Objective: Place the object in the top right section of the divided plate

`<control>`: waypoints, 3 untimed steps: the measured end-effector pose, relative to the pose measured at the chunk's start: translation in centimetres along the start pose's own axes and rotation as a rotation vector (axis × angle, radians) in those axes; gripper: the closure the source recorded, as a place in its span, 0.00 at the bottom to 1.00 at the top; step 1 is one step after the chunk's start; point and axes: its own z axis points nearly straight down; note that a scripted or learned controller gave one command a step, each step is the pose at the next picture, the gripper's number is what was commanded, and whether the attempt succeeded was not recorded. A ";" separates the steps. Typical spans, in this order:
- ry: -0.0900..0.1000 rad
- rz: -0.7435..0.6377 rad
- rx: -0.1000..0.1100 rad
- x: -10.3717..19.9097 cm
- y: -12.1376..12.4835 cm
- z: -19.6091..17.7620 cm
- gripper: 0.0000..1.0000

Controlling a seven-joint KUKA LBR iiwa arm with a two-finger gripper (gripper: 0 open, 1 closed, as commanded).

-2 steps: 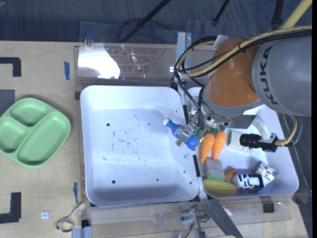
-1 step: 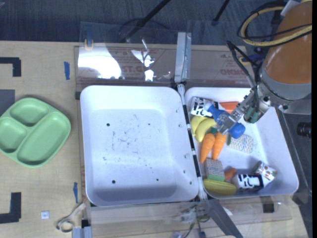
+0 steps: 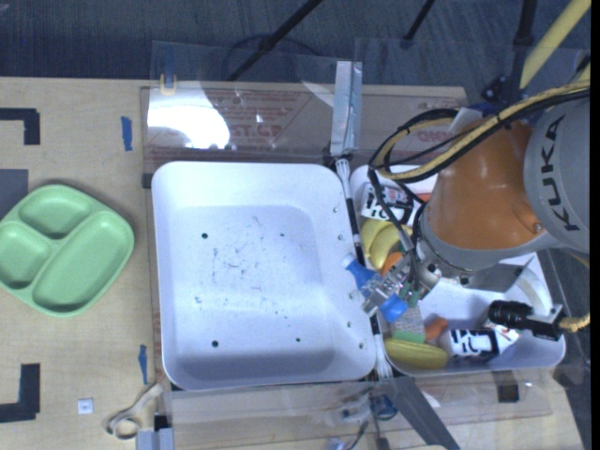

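My pincer point(image 3: 389, 293) was down in the right bin point(image 3: 539, 350), among the toys. I could not tell if it had hold of anything. Yellow bananas point(image 3: 380, 242) lay just beside it. I was at the picking step. Next I needed to lift one toy and carry it far left to the green plate point(image 3: 61, 248).

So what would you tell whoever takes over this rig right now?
Gripper: low over the right bin, above the clutter; whether it holds anything cannot be told.
Job's things: green divided plate on the bench left of both bins, nothing in its sections. Candidate objects, including a yellow item, lie in the right bin.
Done: nothing placed.
Left: pick an object, carry it over the left bin, set it in the plate's top right section.
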 end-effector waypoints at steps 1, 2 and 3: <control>-0.003 -0.150 -0.003 -8.5 7.1 -5.1 1.00; -0.001 -0.347 -0.001 -1.3 5.8 -1.0 1.00; -0.002 -0.157 -0.001 -4.8 -4.3 -13.2 1.00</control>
